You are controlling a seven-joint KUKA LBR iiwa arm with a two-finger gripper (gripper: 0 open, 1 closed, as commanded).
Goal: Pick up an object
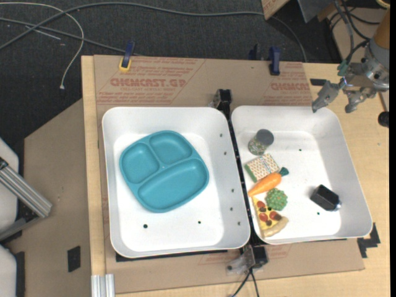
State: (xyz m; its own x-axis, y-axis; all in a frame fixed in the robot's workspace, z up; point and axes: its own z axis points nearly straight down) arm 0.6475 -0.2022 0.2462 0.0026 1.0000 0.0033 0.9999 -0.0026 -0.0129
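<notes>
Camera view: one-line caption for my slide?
Open tool above right bin's far corner; toy carrot and pizza slice lie inside.

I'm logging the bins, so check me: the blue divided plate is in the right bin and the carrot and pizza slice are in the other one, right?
Not quite. The camera view shows the blue divided plate in the left bin; the carrot and pizza slice are in the other one, the right bin.
</notes>
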